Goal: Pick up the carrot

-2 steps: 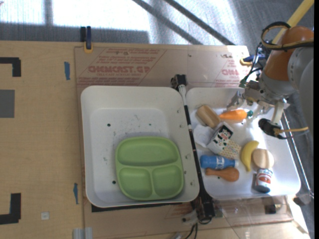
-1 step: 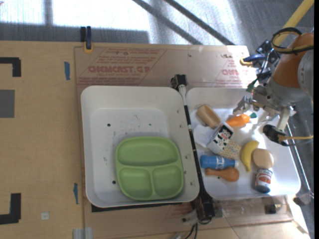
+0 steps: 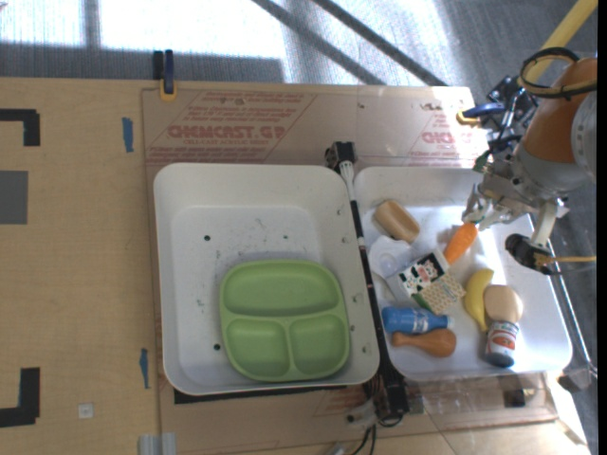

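The carrot [image 3: 460, 243] lay tilted in the right bin [image 3: 555, 325], its upper end pointing toward the gripper [image 3: 481, 212], which hung just above and to the right of that end. The view did not make clear whether the carrot sat in the gripper's grasp or merely beside it, so the grasp cannot be told. The grey arm [image 3: 555, 145], with its orange band, stood over the bin's upper right corner.

Around the carrot, all in the same bin: a tan bread roll [image 3: 396, 221] to its upper left, a small patterned card [image 3: 421, 275] to its lower left, a banana [image 3: 477, 295] just below it, and a brown egg-shaped thing [image 3: 503, 303] beside the banana. Farther below the carrot lay a blue bottle [image 3: 413, 321], an orange drumstick-shaped toy [image 3: 427, 341] under the bottle, and a small jar [image 3: 500, 342] lower right.

Well to the carrot's left, the left bin [image 3: 180, 216] held a green divided plate [image 3: 283, 318].
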`<state>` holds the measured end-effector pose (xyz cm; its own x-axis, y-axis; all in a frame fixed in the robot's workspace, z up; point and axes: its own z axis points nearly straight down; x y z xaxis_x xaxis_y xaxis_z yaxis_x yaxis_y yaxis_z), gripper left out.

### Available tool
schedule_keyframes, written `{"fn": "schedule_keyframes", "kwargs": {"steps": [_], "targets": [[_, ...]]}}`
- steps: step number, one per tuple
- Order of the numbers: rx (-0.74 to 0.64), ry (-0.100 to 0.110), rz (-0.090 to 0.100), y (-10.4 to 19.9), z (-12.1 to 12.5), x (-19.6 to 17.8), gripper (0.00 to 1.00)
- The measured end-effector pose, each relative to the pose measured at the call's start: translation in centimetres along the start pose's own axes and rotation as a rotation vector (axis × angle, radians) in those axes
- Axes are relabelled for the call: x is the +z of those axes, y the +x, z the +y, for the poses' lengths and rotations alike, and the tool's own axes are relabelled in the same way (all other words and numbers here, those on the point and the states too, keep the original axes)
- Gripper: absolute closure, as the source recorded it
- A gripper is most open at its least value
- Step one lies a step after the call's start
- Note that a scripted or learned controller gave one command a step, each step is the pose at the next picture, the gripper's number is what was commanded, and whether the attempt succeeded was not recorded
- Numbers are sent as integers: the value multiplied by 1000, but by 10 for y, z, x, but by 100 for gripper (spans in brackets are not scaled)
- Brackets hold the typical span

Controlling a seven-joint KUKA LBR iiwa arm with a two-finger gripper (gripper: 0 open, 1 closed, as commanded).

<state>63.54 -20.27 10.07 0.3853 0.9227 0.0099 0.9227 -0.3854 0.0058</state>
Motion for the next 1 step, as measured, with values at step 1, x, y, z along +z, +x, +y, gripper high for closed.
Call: {"fn": "schedule_keyframes", "kwargs": {"steps": [1], "targets": [[239, -5, -9, 30, 26, -121, 100]]}}
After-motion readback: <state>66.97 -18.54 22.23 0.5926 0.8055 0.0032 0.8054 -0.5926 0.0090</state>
